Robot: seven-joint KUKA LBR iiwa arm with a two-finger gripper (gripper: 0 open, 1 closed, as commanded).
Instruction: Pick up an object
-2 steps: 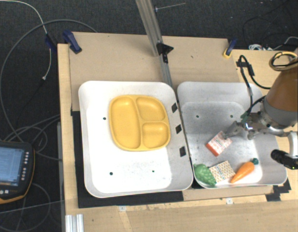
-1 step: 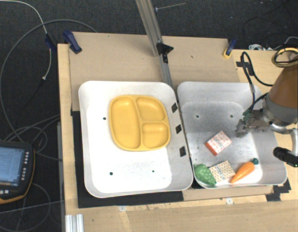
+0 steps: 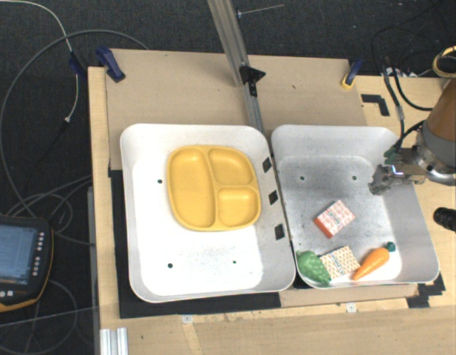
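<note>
My gripper (image 3: 381, 181) hangs over the right rim of the right-hand shallow white bin (image 3: 316, 143), at the end of my grey arm with its orange band (image 3: 443, 120); I cannot tell from here how it is set, and I see nothing carried in it.

Just inward from it, toward the middle of the bin floor, lies the small red-and-white carton (image 3: 335, 218), flat and standing clear of everything else. I judge it the best thing to go for. Further off, along the bin's near edge, three things crowd together: an orange toy carrot with a green tip (image 3: 372, 262), a pale patterned little box (image 3: 338, 260) touching it, and a green leafy toy vegetable (image 3: 312, 266) pressed into the bin's near left corner.

To do this step well I would come down straight over the carton's centre, turn my wrist so the closing line crosses its narrow side, and descend until I am just off the floor before closing. The cluster at the edge invites a jammed or doubled grasp, so I would leave it.

Beyond the divide, the left-hand white bin (image 3: 146, 198) holds a yellow plastic plate with three compartments (image 3: 211, 187).
</note>
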